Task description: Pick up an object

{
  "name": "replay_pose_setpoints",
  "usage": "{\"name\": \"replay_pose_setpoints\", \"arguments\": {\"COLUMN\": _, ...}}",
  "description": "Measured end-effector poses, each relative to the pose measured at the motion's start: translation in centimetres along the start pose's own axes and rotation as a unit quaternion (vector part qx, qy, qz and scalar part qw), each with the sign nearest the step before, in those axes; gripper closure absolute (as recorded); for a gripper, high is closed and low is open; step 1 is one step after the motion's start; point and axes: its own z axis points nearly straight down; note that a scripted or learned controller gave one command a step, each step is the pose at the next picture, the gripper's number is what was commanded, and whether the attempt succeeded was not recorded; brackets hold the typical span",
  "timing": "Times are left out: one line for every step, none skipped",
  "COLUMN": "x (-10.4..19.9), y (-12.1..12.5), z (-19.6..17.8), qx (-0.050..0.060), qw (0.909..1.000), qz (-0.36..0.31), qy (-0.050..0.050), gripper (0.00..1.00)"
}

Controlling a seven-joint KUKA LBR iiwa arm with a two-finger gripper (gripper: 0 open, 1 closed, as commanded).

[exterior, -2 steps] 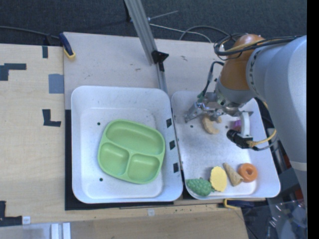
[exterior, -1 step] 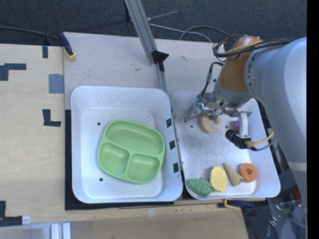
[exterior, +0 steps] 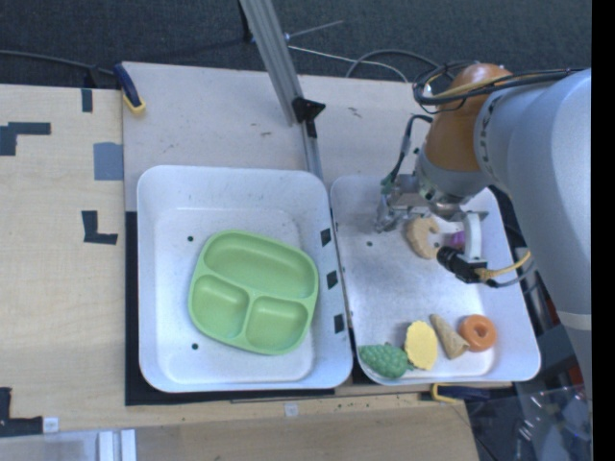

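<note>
We note the gripper [exterior: 392,211] low in the right bin [exterior: 384,277]; we cannot tell its state; a beige object [exterior: 420,235] lies at its four o'clock, seemingly the target; toy food crowds the near rim.

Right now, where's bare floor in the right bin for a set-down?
Bare: middle of the right bin, between the gripper and the front row. Crowded: front edge, with green toy, yellow piece, orange ring; a tan object sits beside the gripper.

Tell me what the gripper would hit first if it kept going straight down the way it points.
Probably the bare floor of the right bin: the gripper points down there. The beige object lies just beside it; depth is unclear.
</note>
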Motion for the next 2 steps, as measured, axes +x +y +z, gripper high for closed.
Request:
{"name": "replay_pose_setpoints", "arguments": {"x": -0.5, "y": 0.7, "z": -6.1, "qx": 0.005, "qw": 1.0000, "qz": 0.001, "qy": 0.003, "gripper": 1.00}}
{"name": "replay_pose_setpoints", "arguments": {"x": -0.7, "y": 0.3, "z": -10.5, "qx": 0.006, "qw": 1.0000, "qz": 0.001, "qy": 0.003, "gripper": 1.00}}
